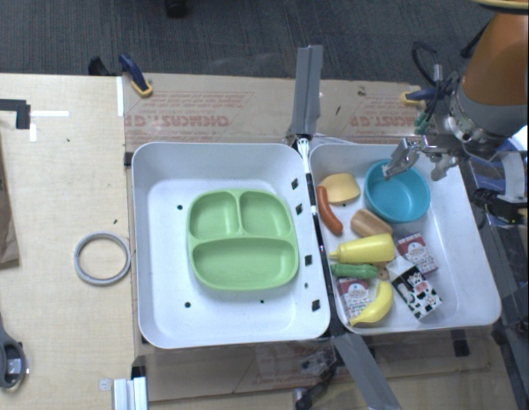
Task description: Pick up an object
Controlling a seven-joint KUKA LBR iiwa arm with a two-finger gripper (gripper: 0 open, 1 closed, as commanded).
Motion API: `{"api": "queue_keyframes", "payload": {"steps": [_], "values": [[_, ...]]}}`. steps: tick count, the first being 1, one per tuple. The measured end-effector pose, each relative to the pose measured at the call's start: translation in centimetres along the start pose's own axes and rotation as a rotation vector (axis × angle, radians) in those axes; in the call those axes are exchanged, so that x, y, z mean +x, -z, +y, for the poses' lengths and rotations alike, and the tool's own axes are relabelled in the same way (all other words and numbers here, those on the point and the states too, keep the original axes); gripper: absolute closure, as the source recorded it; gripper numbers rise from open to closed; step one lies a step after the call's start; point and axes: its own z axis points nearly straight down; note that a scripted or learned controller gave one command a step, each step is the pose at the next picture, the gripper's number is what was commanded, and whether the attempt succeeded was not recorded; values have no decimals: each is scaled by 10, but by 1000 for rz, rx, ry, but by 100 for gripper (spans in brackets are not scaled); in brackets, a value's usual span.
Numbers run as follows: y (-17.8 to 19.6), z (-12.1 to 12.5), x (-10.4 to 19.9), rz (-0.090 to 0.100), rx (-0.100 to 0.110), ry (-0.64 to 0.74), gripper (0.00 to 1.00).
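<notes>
Right bin (469, 254): blue bowl (398, 196) just under tool (415, 162) (rim touching).

Arm (495, 58) enters from upper right, orange band topmost, grey wrist below it angled down and left. Gripper (415, 159) sits low at the arm's end with both metal fingers (402, 161) visible, jaws spread apart, nothing seen between them.

We see faint reddish lettering, upside down from the camera's side, on the cardboard sheet (208, 109) behind the bins; we cannot make out the words. Print on the small cartons (415, 290) is too small to read.
</notes>
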Motion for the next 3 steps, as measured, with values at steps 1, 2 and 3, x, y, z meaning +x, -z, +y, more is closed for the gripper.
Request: {"api": "queue_keyframes", "payload": {"steps": [1,2,3], "values": [[-140,50,-25,-1,-5,308,0],[-130,50,-28,-1,-2,304,100],[-129,51,-27,-1,-6,305,0]]}}
